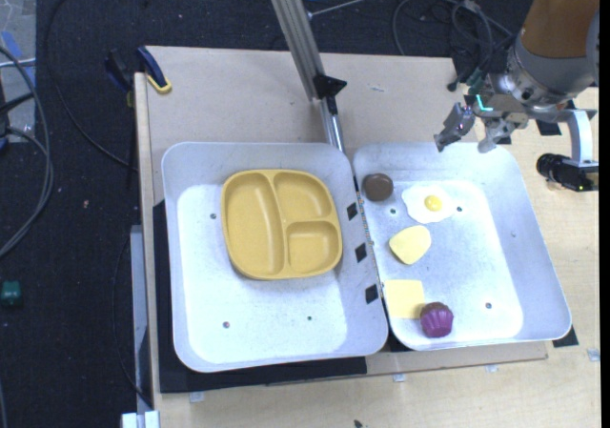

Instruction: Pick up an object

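The right bin (510,254) holds several toy foods. A brown round piece (378,187) lies at its far left corner, and a fried egg (431,203) sits just right of it. Below them is a yellow rounded slice (410,245), then a pale yellow square (403,298) and a purple piece (437,319) near the front edge. My gripper (474,130) hangs open above the bin's far edge, up and right of the egg, with nothing between its fingers.
The left bin (195,312) carries a yellow divided plate (281,223). A slanted metal pole (297,21) crosses the back of the bench and ends between the bins. Cables lie on the dark floor around the bench.
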`<action>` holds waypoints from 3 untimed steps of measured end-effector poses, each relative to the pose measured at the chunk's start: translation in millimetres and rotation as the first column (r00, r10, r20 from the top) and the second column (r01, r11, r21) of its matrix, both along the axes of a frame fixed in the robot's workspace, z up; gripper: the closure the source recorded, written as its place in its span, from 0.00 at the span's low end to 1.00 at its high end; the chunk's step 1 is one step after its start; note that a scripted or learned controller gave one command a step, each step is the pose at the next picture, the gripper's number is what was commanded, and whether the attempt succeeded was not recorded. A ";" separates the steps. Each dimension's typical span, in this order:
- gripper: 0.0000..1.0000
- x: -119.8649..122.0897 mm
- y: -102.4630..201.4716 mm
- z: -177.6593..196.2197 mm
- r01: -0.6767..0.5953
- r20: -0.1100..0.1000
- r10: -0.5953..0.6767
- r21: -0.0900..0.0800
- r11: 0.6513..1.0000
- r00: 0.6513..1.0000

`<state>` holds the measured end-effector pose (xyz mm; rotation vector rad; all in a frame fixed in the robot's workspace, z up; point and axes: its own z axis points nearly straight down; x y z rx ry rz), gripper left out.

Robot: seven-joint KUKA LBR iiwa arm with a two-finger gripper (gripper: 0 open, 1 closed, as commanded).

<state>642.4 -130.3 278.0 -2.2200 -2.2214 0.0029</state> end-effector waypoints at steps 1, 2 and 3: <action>0.00 0.5 0.0 1.1 0.000 0.002 0.000 0.000 1.000 1.000; 0.00 9.1 6.2 -52.5 -0.003 -0.001 0.003 0.000 1.000 1.000; 0.00 14.4 5.2 -114.9 0.000 -0.003 0.000 0.000 1.000 1.000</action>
